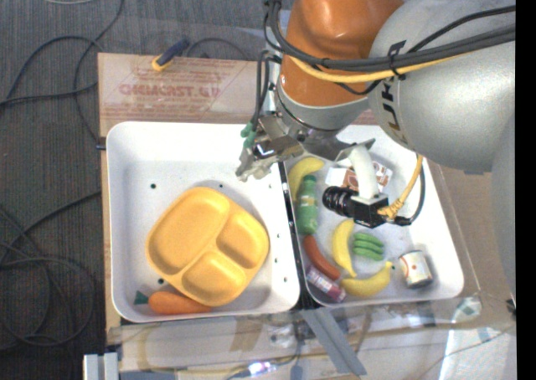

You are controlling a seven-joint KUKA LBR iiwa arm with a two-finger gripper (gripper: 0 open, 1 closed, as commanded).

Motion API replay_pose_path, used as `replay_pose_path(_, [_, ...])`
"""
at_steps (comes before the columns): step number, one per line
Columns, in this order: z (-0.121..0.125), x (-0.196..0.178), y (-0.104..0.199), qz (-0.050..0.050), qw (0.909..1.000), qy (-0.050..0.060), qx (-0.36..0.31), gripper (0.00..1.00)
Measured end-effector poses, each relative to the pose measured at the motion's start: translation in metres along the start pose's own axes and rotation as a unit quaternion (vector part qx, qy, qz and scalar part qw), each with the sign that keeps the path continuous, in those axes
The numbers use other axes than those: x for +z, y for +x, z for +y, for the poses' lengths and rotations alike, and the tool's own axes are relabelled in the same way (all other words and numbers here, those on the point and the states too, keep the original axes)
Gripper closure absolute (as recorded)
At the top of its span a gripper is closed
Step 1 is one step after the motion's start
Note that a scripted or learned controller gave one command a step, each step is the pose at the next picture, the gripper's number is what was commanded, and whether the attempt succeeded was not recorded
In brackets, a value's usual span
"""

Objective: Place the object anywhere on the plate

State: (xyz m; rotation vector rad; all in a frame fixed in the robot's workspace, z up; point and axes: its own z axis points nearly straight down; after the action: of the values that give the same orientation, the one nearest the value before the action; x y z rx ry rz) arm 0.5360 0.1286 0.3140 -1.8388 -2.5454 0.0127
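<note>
Fingers of the gripper pointed down over the left bin near its inner wall, but whether they were open or shut could not be told; nothing showed between them. At about seven o'clock from the gripper lay the yellow divided plate, tilted in the left bin, with a toy carrot just beside its lower edge at six o'clock. In the right bin, at four o'clock from the gripper, lay toy bananas, a green pea pod, a red sausage, a green vegetable and a small can.
</note>
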Motion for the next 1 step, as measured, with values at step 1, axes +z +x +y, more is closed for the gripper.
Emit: replay_pose_path(1, [-0.0276,0.0919,0.0815,0.001,0.9991,0.001,-0.041,1.00])
